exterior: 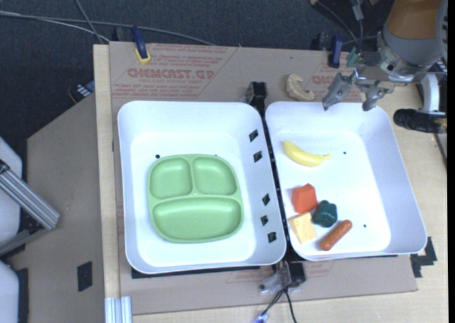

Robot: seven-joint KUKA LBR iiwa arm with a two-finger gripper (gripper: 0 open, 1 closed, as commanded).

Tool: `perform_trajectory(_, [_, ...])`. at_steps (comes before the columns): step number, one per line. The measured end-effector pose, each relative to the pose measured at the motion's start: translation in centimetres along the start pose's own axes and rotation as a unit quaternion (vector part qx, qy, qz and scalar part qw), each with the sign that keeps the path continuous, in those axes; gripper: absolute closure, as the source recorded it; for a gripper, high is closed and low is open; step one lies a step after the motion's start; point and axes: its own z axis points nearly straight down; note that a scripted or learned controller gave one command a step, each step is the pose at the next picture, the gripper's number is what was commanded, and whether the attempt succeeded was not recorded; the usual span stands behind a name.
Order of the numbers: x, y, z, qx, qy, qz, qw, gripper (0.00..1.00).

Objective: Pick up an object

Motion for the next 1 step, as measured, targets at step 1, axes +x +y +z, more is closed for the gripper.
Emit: perform_trajectory(1, [0.02,0.22,-0.86,-0.007,-0.001,-0.001,1.0000,0.00])
